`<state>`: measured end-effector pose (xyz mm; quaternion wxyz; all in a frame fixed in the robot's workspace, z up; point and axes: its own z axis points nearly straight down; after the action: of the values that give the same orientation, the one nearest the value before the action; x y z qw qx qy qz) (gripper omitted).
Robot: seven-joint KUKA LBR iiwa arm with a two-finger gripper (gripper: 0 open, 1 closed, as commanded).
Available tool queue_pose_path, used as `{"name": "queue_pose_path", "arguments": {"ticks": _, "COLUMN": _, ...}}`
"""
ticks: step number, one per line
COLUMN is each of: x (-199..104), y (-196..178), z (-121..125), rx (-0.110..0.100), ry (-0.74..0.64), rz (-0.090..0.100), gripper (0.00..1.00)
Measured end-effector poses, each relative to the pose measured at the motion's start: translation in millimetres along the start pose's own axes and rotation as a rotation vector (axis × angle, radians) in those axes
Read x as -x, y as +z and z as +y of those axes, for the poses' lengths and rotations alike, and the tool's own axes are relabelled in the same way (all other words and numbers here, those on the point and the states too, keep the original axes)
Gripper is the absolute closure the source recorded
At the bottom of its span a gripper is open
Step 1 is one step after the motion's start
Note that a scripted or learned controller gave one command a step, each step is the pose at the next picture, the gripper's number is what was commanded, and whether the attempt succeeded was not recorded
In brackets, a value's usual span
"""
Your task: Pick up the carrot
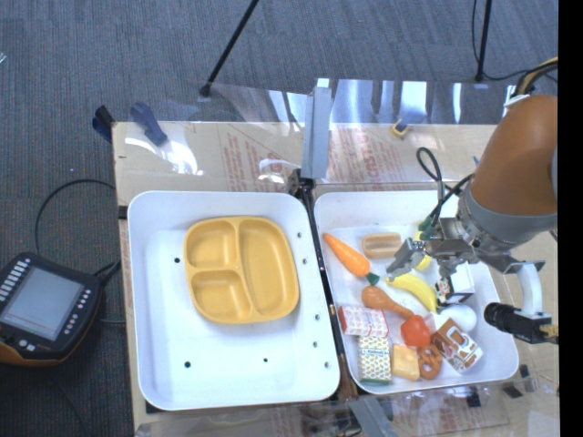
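Carrot (347, 254) lies in the right bin (342, 209), upper left part, near the bin's left wall, slanting w/ its green end toward the bin's middle. It's loose, nothing gripping it. Claw (429, 264) sits over the right bin's middle, right of the carrot and apart from it, fingers spread, nothing between them. Banana (415, 289) lies just below the claw; bread roll (381, 244) just left of it, betw. claw and carrot. Chicken drumstick (385, 302) is below the carrot, tomato (415, 331) further down. Bottom of the bin: small boxes and crackers, pretzel (428, 362), a white egg (461, 318). Left bin (219, 382) holds a yellow divided plate (242, 269) w/ three compartments. Both bins sit side by side on the table (228, 153).
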<state>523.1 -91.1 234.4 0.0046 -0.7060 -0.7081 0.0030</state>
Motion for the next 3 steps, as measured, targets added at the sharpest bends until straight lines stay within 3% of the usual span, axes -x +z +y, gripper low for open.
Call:
{"name": "queue_pose_path", "arguments": {"ticks": 1, "x": -50, "y": 53, "z": 56, "rx": 0.000, "ry": -0.290, "rz": -0.001, "gripper": 0.00}}
{"name": "queue_pose_path", "arguments": {"ticks": 2, "x": 4, "y": 120, "z": 61, "rx": -0.002, "ry": -0.400, "rz": 0.000, "gripper": 0.00}}
{"name": "queue_pose_path", "arguments": {"ticks": 3, "x": 2, "y": 151, "z": 77, "rx": 0.002, "ry": -0.283, "rz": -0.001, "gripper": 0.00}}
